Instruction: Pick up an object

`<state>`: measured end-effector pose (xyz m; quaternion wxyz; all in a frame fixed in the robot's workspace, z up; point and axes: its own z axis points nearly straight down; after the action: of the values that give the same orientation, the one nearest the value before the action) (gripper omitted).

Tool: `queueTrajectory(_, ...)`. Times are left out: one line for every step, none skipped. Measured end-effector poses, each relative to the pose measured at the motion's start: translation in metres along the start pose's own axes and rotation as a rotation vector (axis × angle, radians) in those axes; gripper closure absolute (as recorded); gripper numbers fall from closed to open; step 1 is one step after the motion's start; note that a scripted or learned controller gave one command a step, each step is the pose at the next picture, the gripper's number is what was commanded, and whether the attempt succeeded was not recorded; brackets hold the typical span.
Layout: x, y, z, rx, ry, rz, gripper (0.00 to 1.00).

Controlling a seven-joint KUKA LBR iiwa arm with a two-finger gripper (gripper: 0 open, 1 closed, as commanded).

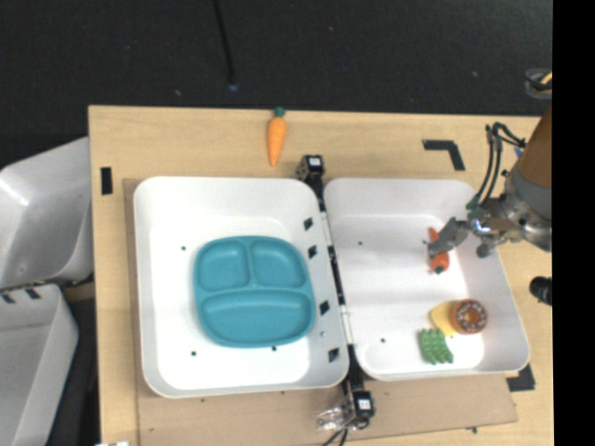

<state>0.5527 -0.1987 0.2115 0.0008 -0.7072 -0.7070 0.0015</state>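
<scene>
A green toy (434, 346) and a doughnut (470, 316) are seen near the right bin's (390, 203) front edge, while farther back a small orange object (439, 260) is touched by the claw (450, 238), presumably for grasping, though its opening cannot be told.

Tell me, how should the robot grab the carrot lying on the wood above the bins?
Probably across the orange body of the carrot, near its middle, with the hand coming straight down from above. It lies flat on the bench, long and narrow, green top pointing away, so its two long sides are open for pinching.
</scene>
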Motion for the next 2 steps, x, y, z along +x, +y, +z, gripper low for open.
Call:
queueTrajectory(0.002,0.001,0.043,0.000,0.000,0.001,0.00)
queueTrajectory(0.011,-0.005,0.097,0.001,0.001,0.002,0.00)
